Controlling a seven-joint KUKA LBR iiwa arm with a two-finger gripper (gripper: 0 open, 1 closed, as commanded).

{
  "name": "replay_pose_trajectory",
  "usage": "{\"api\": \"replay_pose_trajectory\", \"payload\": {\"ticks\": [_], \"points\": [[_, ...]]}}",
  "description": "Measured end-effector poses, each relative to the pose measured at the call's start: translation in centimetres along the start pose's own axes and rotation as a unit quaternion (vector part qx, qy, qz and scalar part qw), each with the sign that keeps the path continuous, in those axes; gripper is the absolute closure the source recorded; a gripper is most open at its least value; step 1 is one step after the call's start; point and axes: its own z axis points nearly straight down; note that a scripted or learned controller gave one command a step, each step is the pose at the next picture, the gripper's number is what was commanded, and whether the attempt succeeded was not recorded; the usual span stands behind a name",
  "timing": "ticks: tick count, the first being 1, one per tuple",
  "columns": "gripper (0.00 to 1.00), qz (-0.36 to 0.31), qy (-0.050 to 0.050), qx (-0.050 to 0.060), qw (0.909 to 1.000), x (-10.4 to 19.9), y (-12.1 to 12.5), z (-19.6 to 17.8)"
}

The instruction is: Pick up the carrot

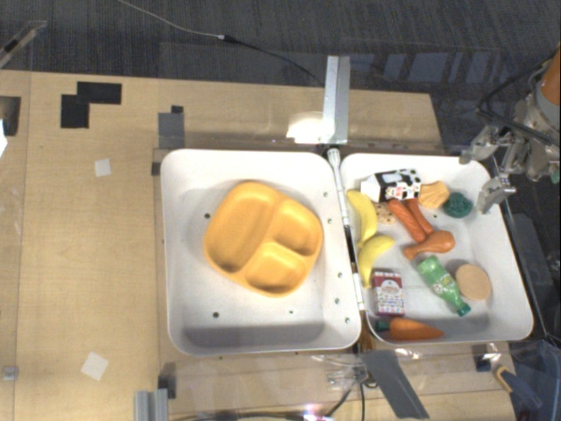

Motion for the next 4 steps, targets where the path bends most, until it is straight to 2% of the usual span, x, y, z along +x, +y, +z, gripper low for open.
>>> {"api": "replay_pose_trajectory", "payload": {"ticks": [1, 2, 3, 4], "points": [[0.00, 0.105, 0.001, -0.001, 0.9944, 3.5, -0.1, 5.7], [0.00, 0.139, -0.003, 0.001, 0.9902, 6.8, -0.2, 15.3], [0.00, 0.278, -0.001, 0.000, 0.9607, 5.7, -0.2, 10.9], [0.00, 0.450, -0.001, 0.000, 0.8932, 5.5, 0.8, 15.4]]}}
